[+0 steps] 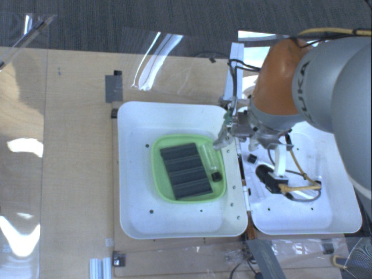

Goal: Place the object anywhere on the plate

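Note:
A green plate (160, 156) sits in the middle of the left white bin (136, 214). On it lies a dark grey ribbed rectangular block (185, 170), set slightly askew. A small clear piece with a black end (214, 170) rests on the plate's right rim. My gripper (225, 138) hangs over the left bin's right side, just above the plate's upper right corner and above the clear piece. The grey and orange wrist (279, 92) hides the gripper's upper part.
The right white bin (343, 214) lies under the arm. The two bins meet at a shared wall (243, 185). A dark bracket (114, 87) stands on the wooden bench behind the left bin. Bare bench stretches to the left.

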Robot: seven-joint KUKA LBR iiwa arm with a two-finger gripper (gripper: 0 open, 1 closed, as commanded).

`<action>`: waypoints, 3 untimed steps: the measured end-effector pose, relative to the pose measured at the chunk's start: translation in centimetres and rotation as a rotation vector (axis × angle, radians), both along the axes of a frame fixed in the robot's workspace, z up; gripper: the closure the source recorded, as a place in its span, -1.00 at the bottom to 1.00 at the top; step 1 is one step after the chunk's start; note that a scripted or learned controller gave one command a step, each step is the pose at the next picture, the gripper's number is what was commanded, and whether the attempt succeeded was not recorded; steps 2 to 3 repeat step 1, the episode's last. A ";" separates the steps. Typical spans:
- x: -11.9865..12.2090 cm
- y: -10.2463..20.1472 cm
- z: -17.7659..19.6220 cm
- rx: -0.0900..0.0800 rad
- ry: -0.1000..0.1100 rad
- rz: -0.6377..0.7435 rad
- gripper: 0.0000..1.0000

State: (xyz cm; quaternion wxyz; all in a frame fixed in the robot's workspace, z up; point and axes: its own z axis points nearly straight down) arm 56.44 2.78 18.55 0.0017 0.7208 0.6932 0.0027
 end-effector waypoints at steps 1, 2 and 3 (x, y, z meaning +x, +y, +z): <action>5.7 -2.4 2.5 -0.002 -0.002 0.079 -1.00; 5.7 -2.4 2.5 -0.002 -0.002 0.079 -1.00; 5.7 -2.4 2.5 -0.002 -0.002 0.079 -1.00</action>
